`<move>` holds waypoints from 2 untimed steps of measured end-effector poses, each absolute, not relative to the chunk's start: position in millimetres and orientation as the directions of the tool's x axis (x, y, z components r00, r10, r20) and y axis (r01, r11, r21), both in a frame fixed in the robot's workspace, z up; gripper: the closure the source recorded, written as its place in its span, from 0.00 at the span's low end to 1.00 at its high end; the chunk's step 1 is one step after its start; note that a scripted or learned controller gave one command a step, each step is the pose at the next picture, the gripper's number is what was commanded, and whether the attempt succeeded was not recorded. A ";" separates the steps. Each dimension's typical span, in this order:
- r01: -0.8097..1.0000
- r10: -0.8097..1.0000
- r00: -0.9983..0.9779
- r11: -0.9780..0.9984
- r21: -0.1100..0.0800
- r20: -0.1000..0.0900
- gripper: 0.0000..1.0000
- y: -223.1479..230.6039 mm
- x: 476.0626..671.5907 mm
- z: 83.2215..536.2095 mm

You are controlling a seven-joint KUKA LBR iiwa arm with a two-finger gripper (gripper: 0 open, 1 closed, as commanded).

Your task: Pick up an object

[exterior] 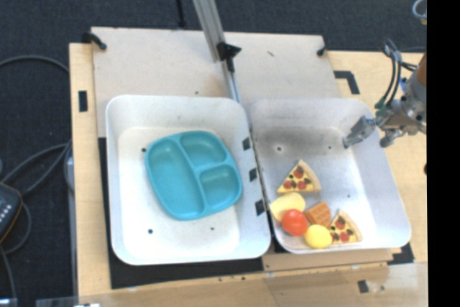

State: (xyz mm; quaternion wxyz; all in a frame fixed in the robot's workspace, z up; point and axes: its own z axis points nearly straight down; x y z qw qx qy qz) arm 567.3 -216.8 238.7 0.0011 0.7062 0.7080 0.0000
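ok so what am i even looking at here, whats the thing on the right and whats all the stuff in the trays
This is one camera fixed above a bench, looking down at a slant. The bench carries two shallow white bins. The left bin holds a blue divided plate. The right bin holds toy food bunched near its front: two pizza slices, a red tomato, a yellow lemon, a pale yellow piece and a small brown piece. At the right edge is a robot arm's gripper, over the right bin's far corner. Nothing is between its fingers.
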 end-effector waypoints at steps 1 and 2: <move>1.000 1.000 -0.003 0.003 0.001 -0.002 0.00 -216.8 567.3 238.7; 1.000 1.000 0.000 0.000 -0.003 -0.002 0.00 -226.2 571.5 190.3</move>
